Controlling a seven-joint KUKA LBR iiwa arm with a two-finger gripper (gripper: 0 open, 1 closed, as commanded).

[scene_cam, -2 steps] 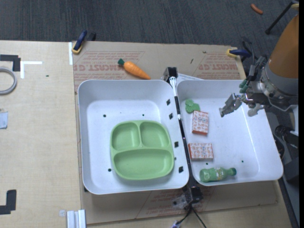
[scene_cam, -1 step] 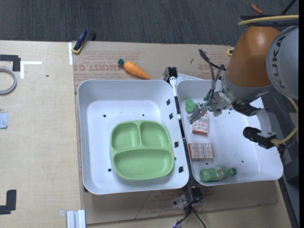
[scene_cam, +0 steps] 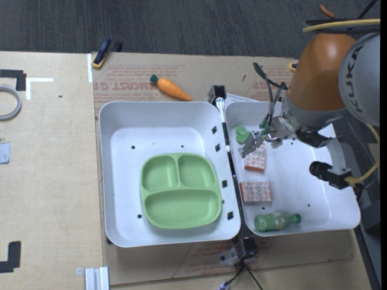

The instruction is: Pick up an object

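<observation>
The claw (scene_cam: pixel 255 142) hung in the right bin (scene_cam: pixel 314 213), just above a small red-and-white box (scene_cam: pixel 256 160). Its finger state could not be determined. A second box (scene_cam: pixel 255 191) lay nearby.

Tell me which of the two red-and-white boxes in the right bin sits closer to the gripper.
The upper box, lying just below the gripper. The other box lies farther down, toward the green bottle.

Two shallow white plastic bins (scene_cam: pixel 115 162) sit side by side — one green three-compartment plate (scene_cam: pixel 180 190). Two small red-and-white printed boxes (scene_cam: pixel 256 191), one green plastic bottle (scene_cam: pixel 276 222), one small green lump (scene_cam: pixel 242 134) — and one orange toy carrot (scene_cam: pixel 172 88).
</observation>
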